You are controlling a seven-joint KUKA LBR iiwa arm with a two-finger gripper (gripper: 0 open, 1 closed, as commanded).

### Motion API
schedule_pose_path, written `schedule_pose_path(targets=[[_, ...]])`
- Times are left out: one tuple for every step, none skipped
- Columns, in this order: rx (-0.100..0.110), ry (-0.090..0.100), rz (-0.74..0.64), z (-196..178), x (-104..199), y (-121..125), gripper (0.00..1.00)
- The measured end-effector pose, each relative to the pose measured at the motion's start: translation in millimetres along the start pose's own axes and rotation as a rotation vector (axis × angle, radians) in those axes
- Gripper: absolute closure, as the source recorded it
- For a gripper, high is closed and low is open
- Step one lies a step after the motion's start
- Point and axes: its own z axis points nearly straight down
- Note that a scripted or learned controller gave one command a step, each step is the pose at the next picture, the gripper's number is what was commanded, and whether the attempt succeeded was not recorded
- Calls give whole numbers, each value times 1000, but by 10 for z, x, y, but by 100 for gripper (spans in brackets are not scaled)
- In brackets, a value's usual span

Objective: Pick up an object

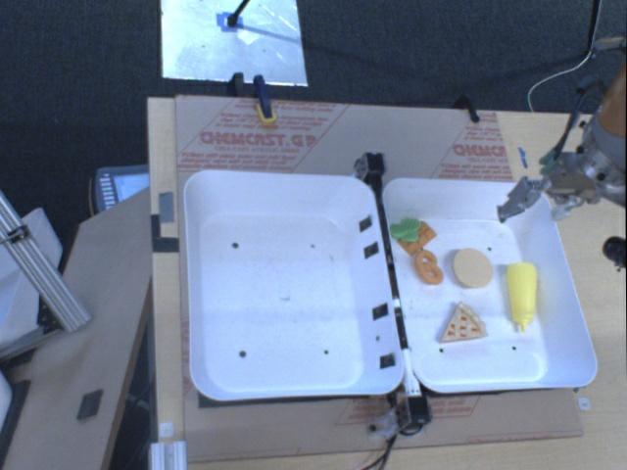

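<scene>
Gripper [534, 197] hovering over far right corner of right bin [563, 360], fingers spread wide, holding nothing. Mustard bottle [521, 295] lying nearer & just left of it, long axis running near-far. Cookie [472, 267] lying further left.

1. The arm [609, 125] has an orange-brown section at the frame's right edge, with a grey metal wrist housing below it.
2. The gripper [537, 202] is grey metal, with slim, angular fingers [513, 204] on a blocky silver body.
3. A thin pale cable [560, 69] loops above the wrist, and a dark cable [595, 8] runs upward.
</scene>
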Motion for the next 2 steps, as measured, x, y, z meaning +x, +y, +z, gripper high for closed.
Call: schedule_pose_path(targets=[[-4,0,-3,-112,1,10,100],[-1,4,-9,-548,858,-528,100]])
